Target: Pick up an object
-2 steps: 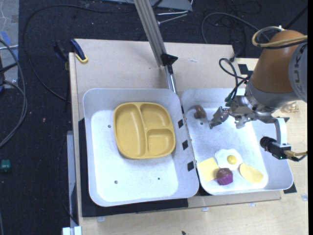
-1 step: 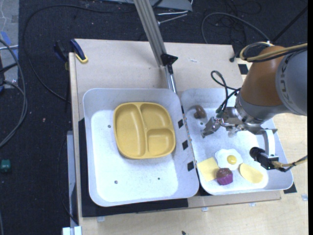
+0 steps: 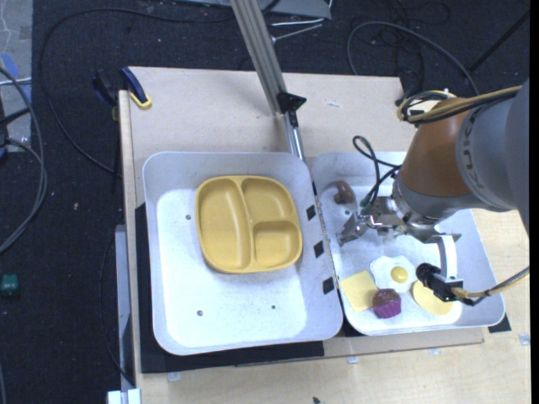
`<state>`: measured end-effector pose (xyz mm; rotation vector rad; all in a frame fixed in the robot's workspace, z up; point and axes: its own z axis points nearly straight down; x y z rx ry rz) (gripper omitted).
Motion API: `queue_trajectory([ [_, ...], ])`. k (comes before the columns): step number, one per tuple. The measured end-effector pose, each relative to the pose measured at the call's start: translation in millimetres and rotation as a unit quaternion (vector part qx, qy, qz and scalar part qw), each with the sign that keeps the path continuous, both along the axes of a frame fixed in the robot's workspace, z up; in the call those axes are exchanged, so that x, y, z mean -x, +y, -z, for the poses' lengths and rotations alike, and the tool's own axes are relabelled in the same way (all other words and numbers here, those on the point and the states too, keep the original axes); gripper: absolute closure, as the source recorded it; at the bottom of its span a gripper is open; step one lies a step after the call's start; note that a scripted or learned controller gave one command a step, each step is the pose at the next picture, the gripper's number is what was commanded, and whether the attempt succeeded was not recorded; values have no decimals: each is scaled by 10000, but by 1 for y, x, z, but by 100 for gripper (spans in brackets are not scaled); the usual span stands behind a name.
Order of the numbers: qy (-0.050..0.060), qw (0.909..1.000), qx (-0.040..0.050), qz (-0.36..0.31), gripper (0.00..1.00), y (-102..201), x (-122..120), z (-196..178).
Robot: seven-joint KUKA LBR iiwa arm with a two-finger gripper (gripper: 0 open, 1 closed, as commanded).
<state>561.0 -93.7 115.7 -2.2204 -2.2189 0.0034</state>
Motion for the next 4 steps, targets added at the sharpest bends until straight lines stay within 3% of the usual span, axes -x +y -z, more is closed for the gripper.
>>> queue_trajectory([
  [1,-14,10000,2,5,100,0,-1,-12],
  [4,-45,10000,8,-18,100,-7,-9,-165],
])
